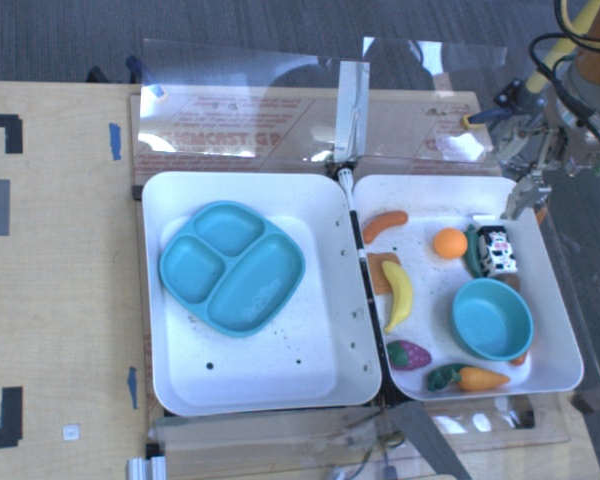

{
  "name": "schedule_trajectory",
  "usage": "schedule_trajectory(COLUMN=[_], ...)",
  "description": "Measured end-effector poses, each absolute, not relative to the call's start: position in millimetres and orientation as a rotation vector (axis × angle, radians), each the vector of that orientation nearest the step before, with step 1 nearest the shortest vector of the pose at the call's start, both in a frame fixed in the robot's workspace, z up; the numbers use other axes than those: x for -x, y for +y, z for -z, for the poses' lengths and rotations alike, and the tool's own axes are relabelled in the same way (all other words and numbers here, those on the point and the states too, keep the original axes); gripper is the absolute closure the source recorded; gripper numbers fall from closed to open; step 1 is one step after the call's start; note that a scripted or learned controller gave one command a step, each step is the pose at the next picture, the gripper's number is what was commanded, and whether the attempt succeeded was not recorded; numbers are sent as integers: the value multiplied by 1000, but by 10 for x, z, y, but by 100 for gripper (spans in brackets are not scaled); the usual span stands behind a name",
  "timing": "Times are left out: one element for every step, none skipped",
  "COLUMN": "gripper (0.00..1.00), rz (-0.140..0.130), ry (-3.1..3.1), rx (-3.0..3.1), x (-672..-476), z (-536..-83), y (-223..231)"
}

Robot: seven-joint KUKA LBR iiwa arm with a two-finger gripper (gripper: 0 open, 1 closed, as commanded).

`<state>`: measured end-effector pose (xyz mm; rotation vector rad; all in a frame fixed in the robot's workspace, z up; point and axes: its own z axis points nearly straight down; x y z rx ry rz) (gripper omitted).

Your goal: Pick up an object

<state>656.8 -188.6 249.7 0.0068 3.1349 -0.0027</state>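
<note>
Down at the front of the right bin [565,363] sits a toy carrot [472,377] with its green top, just beside a purplish-red toy fruit [408,354], and right behind them a blue bowl [491,317] stands upright. Further in, we've got a yellow banana [398,293] lying along the bin's left side, an orange ball [450,243], an orange sausage-shaped piece [384,224] near the back-left corner, and a small black-and-white toy [496,252] just behind the bowl. Over in the left bin [180,368], a blue three-compartment plate [232,266] lies flat. Both bins rest on a pale wooden surface [55,298] marked with black and blue tape, clear plastic sheeting behind them, dark grey carpet beyond. And the gripper [525,200] hangs at the right bin's back-right corner, near the black-and-white toy; nothing seen between its jaws, though whether they're spread or closed I can't tell.
</note>
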Motion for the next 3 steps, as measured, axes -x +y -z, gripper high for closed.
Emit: schedule_trajectory(gripper=[0, 0, 0], rz=[-2, 4, 1], ry=[3119, 3116, 3130], rx=[367, 302, 18], x=[-6320, -6138, -5437], z=[-1467, -891, -894], y=[-1678, -1685, -1477])
